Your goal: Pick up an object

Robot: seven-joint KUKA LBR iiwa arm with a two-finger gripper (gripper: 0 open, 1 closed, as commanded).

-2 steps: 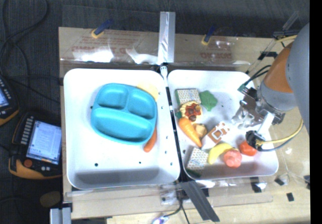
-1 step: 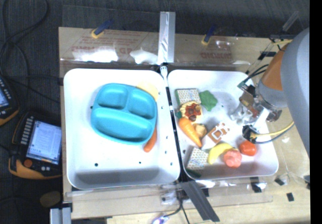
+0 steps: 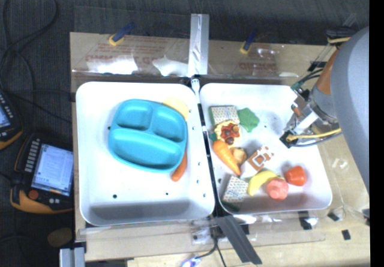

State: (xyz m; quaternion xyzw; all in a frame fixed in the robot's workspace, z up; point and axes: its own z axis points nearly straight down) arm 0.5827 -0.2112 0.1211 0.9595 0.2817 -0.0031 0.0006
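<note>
The right bin (image 3: 318, 197) holds several toy foods. A checked cracker (image 3: 223, 113), a green leafy piece (image 3: 248, 119) and a pizza slice (image 3: 228, 131) lie at its back left. An orange carrot (image 3: 226, 155) and a small brown-and-white box (image 3: 260, 158) lie mid-bin. A second cracker (image 3: 236, 187), a yellow banana (image 3: 259, 181), a pink fruit (image 3: 276, 188) and a red tomato (image 3: 294, 175) lie along the front. My gripper (image 3: 295, 120) hangs over the bin's right part, above and right of the box, with nothing seen in it.
The left bin (image 3: 96, 200) carries a blue divided tray (image 3: 147, 134), with a yellow piece (image 3: 176, 105) behind it and an orange piece (image 3: 179, 170) at its right front corner. The grey arm (image 3: 357, 98) fills the right side. Electronic devices lie left of the bench.
</note>
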